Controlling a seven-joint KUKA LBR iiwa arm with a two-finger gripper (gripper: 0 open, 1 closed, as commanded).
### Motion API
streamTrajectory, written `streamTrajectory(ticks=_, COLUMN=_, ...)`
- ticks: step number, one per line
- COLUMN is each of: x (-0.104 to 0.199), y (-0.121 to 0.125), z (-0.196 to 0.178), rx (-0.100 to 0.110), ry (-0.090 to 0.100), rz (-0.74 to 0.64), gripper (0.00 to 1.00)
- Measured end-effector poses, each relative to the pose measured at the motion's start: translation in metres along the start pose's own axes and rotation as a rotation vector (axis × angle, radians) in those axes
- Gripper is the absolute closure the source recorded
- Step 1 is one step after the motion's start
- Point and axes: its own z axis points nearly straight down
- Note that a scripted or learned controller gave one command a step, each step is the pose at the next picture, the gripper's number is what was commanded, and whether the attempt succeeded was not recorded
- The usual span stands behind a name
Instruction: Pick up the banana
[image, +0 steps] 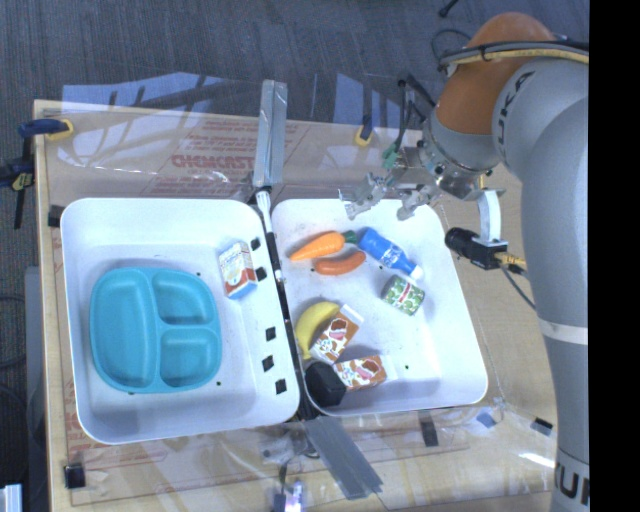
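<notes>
Hand (391, 197) spread open and holding nothing, above the far rim of the right bin (455, 290). Banana (313, 322) well nearer and leftward, beside the divider, long axis slanting near-left to far-right.

The banana (314, 322) has open bin floor above it, while a carton (336, 337) seemingly overlaps its right side.

The two bins (440, 260) look like smooth, slightly glossy white plastic, and the divided plate (155, 328) in the left one is matt turquoise plastic. In the right bin the banana (313, 322) and carrot (320, 245) have the even sheen of moulded plastic, the blue bottle (385, 250) shines, and the small cartons (336, 338) carry printed paper-like faces. The arm's (545, 120) shell is smooth matt grey with a glossy orange band.
</notes>
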Motion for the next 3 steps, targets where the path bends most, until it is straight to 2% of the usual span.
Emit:
streamTrajectory(ticks=1, x=0.019, y=-0.051, z=0.147, rx=0.002, ry=0.0, rz=0.121, gripper=0.0)
streamTrajectory(ticks=2, x=0.047, y=-0.112, z=0.144, rx=-0.01, ry=-0.013, rz=0.076, gripper=0.0)
streamTrajectory(ticks=3, x=0.056, y=-0.144, z=0.143, rx=-0.021, ry=-0.017, rz=0.267, gripper=0.0)
